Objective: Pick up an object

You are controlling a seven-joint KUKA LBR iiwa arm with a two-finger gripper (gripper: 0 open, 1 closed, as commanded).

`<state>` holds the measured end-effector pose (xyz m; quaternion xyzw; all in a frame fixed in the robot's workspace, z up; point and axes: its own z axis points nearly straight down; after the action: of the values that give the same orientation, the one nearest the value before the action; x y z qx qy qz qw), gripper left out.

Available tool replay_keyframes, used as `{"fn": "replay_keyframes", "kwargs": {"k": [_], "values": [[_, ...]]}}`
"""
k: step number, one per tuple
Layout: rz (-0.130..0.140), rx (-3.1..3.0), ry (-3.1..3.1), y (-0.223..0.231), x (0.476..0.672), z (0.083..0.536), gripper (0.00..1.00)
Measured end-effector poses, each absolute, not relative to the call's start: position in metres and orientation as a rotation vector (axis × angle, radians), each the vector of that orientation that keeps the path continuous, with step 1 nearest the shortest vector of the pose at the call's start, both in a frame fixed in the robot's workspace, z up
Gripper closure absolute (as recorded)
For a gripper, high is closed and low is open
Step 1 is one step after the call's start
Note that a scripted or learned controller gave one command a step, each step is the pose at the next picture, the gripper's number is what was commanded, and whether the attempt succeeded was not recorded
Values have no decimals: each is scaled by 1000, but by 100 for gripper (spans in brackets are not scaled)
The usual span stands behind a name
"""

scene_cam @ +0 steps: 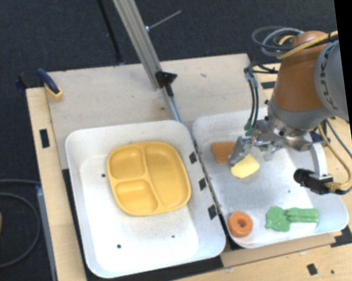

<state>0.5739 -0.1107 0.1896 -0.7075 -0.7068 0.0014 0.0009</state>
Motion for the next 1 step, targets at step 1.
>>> {"fn": "replay_keyframes", "kwargs": {"k": [1], "values": [[4,-2222,-2219,-114,574,147,0]]}}
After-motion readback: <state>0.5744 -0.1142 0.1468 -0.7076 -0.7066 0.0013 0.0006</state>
